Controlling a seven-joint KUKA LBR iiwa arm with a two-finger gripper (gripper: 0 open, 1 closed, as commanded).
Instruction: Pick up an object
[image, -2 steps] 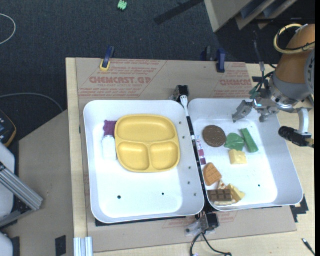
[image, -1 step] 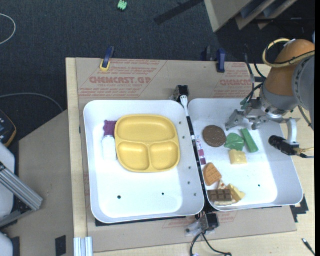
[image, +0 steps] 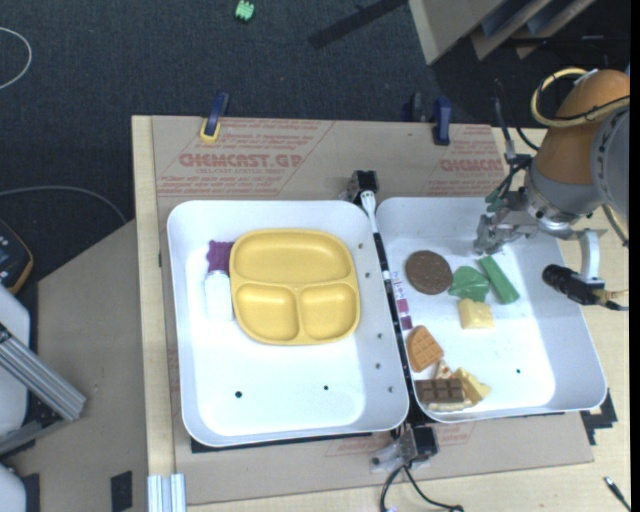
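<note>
Looking down on the bench, you see the items below, listed from the near edge to the far edge.

Near group: a chocolate bar piece (image: 442, 391) and a small yellow wedge (image: 473, 385) lie touching at the front of the right bin (image: 560, 385), well below and left of the claw.

Waffle: an orange waffle piece (image: 424, 347) sits just behind that group, below and left of the claw.

Cheese: a pale yellow block (image: 476, 315) lies below the claw, slightly to its left.

Green items: a leafy green piece (image: 468, 283) and a green stick (image: 498, 280) touch each other, just below the claw and apart from it.

Cookie: a brown round cookie (image: 428, 271) lies to the claw's left and a little below.

Tray: a yellow divided tray (image: 295, 284) rests in the left bin (image: 260, 410), far to the claw's left, with a purple item (image: 219, 254) and a white item (image: 216, 295) beside its left edge.

Claw: you find the gripper (image: 487, 240) over the far part of the right bin, hanging from the grey wrist below the orange band (image: 595, 100). Its fingers are too small and blurred; you cannot tell how far apart they stand, and nothing is seen between them.

Clamps: a yellow clamp (image: 211, 124) and a blue clamp (image: 440, 120) grip the far bench edge, beyond the claw.
</note>
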